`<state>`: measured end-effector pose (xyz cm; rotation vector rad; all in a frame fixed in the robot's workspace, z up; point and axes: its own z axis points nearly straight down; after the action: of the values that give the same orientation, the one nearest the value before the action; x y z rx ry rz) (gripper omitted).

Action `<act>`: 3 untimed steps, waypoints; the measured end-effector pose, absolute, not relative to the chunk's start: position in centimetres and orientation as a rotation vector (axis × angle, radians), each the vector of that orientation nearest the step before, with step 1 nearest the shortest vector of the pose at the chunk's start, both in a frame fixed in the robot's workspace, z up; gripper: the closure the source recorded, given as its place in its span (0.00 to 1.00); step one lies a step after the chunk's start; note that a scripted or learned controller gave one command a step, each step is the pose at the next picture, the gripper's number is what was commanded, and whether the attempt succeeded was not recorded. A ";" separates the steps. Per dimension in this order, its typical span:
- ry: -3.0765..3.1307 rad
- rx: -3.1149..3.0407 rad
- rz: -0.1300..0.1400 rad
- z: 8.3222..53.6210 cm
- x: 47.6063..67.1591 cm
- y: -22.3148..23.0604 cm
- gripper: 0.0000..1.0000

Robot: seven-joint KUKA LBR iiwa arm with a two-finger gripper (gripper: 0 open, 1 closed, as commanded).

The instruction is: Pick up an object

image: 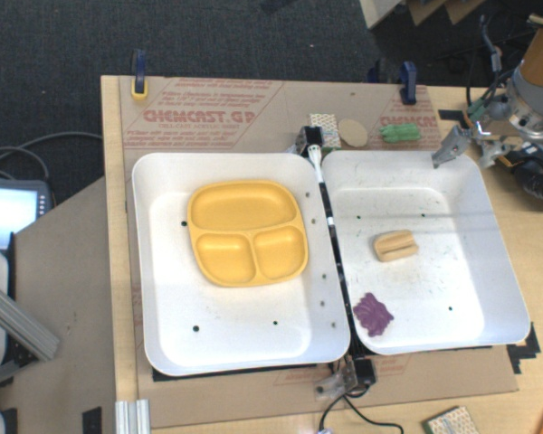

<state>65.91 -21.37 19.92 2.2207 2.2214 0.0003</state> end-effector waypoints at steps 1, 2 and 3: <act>2.231 2.223 -0.004 7.8 66.5 -17.3 0.00; 2.231 2.217 0.002 8.5 66.7 -10.8 0.00; 2.221 2.230 -0.008 8.4 57.7 -12.8 0.00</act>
<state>57.66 -12.77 8.40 2.2295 2.2214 -0.0077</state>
